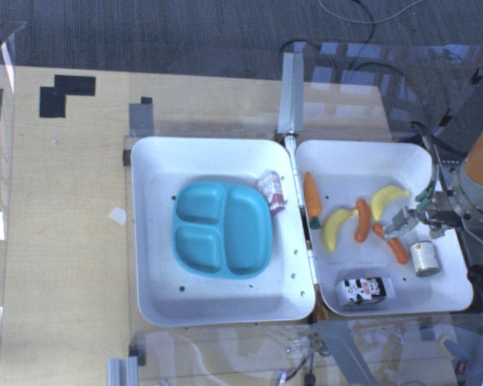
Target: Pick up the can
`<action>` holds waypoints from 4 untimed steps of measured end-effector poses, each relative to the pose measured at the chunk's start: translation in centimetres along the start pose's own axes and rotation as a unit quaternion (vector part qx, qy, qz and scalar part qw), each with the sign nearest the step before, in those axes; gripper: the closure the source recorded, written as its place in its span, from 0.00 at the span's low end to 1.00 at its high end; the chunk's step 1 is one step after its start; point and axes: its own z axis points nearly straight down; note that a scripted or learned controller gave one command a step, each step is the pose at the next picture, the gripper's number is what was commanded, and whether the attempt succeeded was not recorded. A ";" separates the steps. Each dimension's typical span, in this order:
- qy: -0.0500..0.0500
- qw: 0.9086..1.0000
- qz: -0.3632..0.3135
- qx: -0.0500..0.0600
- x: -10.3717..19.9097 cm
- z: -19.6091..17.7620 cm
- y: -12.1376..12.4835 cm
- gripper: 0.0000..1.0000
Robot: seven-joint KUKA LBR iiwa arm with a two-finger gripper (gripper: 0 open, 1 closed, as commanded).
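Your can (423,258) lies on its side in the right bin (338,155), near that bin's right wall, just below the tool (404,222). The tool hangs over the bin with its fingers parted a little, nothing between them, and the can stays clear of them. Beside the tool you see two bananas (388,199), a sausage (361,219) and a carrot (312,195). A dark packet (363,289) lies at the front. The left bin (145,240) holds a blue tray (222,228).
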 end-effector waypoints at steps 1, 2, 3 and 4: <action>-0.001 1.000 -0.025 -0.001 -5.0 -6.0 0.7 0.00; 0.001 1.000 -0.029 0.001 -5.8 10.7 -0.5 0.00; 0.000 1.000 -0.030 -0.001 -5.9 9.8 -0.3 1.00; -0.001 1.000 0.002 -0.004 -6.0 11.2 -0.2 1.00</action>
